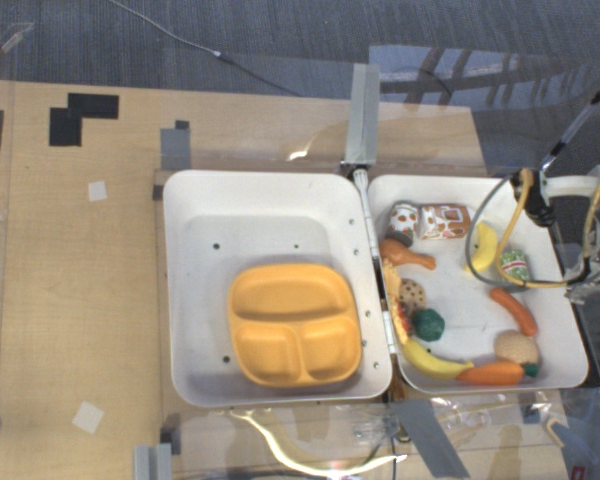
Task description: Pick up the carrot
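Carrot (491,373) lies at the right bin's (570,368) front edge, between banana (432,359) and a tan ball. Gripper (592,268) sits at the frame's right edge over the bin wall; can't tell how it's set, too cluttered.

White arm (572,184) segment, yellow cable (516,218), grey looped cable (480,230)

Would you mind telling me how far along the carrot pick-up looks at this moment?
Nothing looks done yet: the carrot lies at the near edge of the right bin, beside the banana. Nothing appears in hand; the arm's hardware sits at the bin's right rim, away from the carrot. The reach, the grasp and the lift are all left. The orange tray in the left bin plays no part.
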`<control>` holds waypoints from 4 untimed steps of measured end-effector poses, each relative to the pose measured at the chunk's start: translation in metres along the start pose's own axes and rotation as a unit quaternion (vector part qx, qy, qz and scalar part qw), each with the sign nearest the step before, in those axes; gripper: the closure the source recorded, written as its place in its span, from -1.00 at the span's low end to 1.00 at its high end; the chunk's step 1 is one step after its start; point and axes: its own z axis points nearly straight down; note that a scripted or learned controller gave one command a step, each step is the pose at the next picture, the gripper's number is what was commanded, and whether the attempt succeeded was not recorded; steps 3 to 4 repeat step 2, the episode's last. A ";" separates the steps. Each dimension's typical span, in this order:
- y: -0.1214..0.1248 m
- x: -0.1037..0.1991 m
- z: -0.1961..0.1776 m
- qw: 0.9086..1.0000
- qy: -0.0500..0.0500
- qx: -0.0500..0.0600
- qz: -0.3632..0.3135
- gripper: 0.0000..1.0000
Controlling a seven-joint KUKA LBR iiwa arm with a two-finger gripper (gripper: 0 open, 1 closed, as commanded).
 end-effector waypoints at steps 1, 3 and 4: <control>-0.002 -0.005 0.141 1.000 -0.008 0.001 -0.001 1.00; -0.032 -0.005 0.033 0.999 -0.001 0.000 0.038 1.00; -0.032 -0.005 0.033 0.999 -0.001 0.000 0.038 1.00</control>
